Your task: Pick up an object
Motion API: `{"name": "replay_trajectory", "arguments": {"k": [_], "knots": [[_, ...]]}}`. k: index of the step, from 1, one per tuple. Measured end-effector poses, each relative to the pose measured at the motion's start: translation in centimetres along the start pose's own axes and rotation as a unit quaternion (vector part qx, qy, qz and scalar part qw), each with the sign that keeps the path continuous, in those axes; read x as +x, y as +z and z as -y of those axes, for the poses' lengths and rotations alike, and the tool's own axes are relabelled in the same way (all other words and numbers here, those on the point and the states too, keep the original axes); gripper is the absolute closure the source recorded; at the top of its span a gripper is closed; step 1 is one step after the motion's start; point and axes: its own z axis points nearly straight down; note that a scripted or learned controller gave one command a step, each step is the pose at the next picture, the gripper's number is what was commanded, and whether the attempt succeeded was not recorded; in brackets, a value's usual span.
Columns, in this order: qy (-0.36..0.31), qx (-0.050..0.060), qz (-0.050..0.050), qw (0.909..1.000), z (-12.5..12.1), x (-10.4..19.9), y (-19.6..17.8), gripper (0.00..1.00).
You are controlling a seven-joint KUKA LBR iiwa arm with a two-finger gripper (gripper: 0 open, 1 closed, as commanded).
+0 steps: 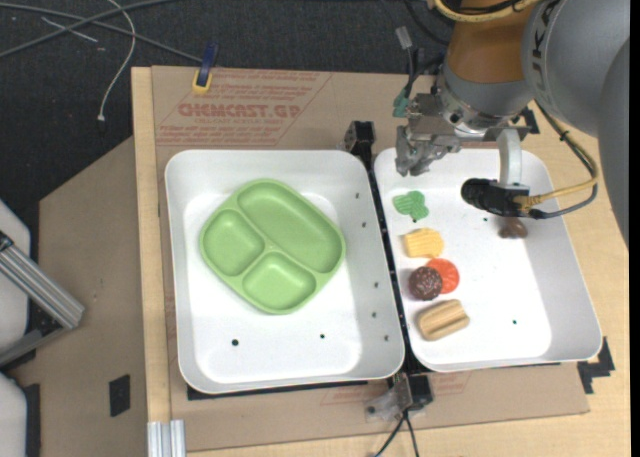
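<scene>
Claw [412,167] poised just beyond small green broccoli-shaped toy [410,205]; finger state impossible to tell. Likely light, stiff plastic; best pinched across its lumpy middle.

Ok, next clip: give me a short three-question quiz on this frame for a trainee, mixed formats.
1. True or false: the green divided plate lies in the left bin.
2. Multiple choice: which item in the right bin lies nearest the gripper? A) tan bread-like piece B) green leafy piece C) yellow piece
3. Fill in: the dark round piece touches a ____ piece on its right.

Key: 1 true; 2 B; 3 red.
</scene>
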Motion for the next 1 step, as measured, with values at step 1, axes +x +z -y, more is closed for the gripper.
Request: {"name": "replay_trajectory", "arguments": {"k": [1], "knots": [[0.001,-0.001,0.0,1.0,-1.44,4.47,1.02,1.0]]}}
